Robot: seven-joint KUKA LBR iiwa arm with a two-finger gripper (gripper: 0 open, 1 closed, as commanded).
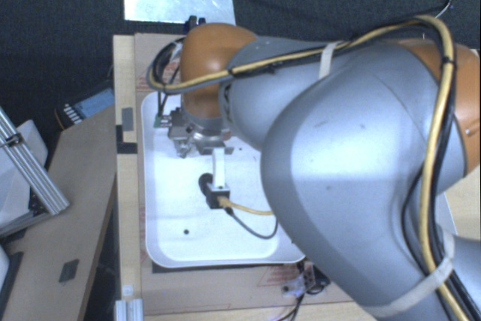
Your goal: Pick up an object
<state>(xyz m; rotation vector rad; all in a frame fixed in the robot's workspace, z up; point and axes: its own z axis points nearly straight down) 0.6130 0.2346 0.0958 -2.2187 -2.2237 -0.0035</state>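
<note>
Object [186, 231] — one, dark, tiny, in one white bin [161, 195] — one arm [361, 162] above.

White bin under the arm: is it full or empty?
Mostly bare: the white bin shows plain floor and one small dark speck. The arm hides the rest, so cannot tell.

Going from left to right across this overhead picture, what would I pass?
silver metal rail → wooden bench top → white bin → grey arm
</note>
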